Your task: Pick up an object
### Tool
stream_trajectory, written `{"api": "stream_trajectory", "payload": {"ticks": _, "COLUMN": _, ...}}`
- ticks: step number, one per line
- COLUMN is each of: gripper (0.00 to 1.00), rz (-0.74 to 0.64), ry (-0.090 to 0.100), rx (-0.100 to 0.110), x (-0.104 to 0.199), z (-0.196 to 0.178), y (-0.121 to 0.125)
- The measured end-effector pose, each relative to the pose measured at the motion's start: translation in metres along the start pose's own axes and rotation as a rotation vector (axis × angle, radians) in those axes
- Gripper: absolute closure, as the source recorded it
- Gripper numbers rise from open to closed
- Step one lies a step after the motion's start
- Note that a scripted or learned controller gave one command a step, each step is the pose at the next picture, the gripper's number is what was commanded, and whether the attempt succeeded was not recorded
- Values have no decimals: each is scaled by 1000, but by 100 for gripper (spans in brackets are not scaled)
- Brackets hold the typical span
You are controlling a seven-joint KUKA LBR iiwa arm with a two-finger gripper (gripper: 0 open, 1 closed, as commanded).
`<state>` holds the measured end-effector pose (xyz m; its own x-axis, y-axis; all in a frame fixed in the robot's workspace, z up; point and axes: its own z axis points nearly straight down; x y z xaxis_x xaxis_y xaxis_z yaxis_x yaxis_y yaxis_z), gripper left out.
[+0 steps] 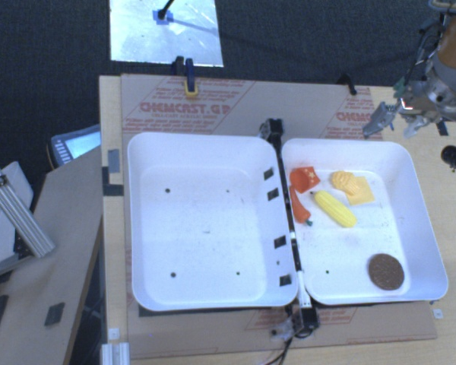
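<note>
We find the gripper (397,120) spread, holding nothing (raised beyond the right bin (422,196)), presumably before descent toward corn (334,208).

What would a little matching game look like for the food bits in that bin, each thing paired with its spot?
Things:
1. corn
2. cookie
3. orange piece
4. pale yellow piece

Spots in the right bin:
A. near corner, alone
B. by the divider, far left
C. middle, lying at a slant
D. far side, right of the orange piece

Pairs: 1-C, 2-A, 3-B, 4-D
</note>
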<state>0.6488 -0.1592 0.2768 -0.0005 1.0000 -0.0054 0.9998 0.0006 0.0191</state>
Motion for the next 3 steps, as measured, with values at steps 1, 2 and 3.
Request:
{"api": "stream_trajectory", "payload": {"ticks": 1, "gripper": 0, "rz": 2, "ry": 4, "rx": 20, "x": -24, "z": 199, "y": -35}}
{"api": "stream_trajectory", "payload": {"ticks": 2, "gripper": 100, "rz": -1, "ry": 3, "rx": 13, "x": -23, "z": 180, "y": -31}}
{"api": "stream_trajectory", "payload": {"ticks": 3, "gripper": 100, "rz": 3, "ry": 5, "rx": 20, "x": -48, "z": 145, "y": -84}}
